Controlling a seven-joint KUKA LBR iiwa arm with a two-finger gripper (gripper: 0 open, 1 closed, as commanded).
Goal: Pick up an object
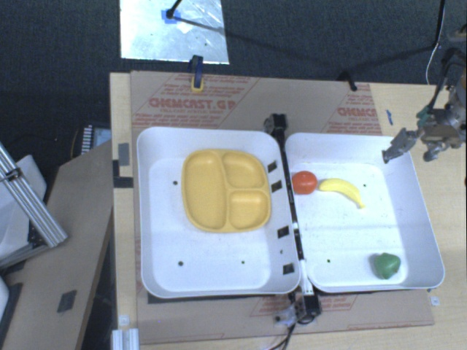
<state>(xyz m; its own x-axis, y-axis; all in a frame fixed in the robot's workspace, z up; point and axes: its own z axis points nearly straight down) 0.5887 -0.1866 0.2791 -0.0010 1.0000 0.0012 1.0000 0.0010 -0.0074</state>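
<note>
White bins, plastic food, gripper at the rim.

White left bin [157, 217] holds a yellow divided plate [225, 190] near its middle; the right bin [408, 217] carries three small things: a yellow banana [343, 190] in its upper half, an orange-red tomato [304, 182] touching the banana's left end beside the centre divider, and a green pepper [387, 265] well apart in the near right corner. The gripper [398, 148] hangs over the right bin's far right corner, jaws apart, nothing between them.

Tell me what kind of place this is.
Probably a robotics lab test bench: two white bins on a board, plastic toy food such as a banana, and a robot gripper reaching in.
</note>
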